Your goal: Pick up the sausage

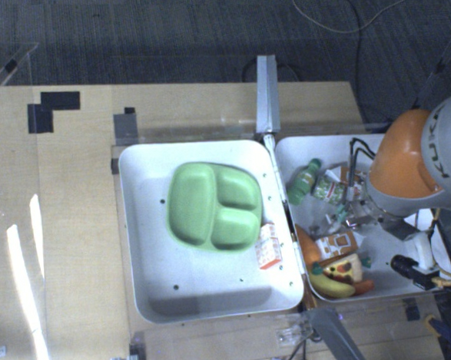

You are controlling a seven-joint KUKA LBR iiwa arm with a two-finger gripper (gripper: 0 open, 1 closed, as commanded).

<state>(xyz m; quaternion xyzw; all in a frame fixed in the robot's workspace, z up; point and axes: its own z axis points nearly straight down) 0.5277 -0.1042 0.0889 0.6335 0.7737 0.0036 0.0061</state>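
In the shallow white right-hand bin (383,237) a small reddish-brown sausage (364,286) is taken to lie at the near wall, tucked against the right end of a yellow plastic banana (331,283) and just below a small printed box with a face on it (341,267); its identity is judged from colour and shape alone, since little of it is seen. The grey arm with the orange band (400,167) is reached in from the right and bent down over the bin, and the dark two-finger gripper (349,209) is held above the clutter in the middle of the bin, near a green plastic bottle (304,179) and apart from the sausage. Whether the gripper is open or closed cannot be told, and nothing is seen to be held in it. For a good pick, the gripper should be carried toward the near wall, turned across the sausage's short axis and lowered clear of the banana and the box, so that only the sausage is closed upon
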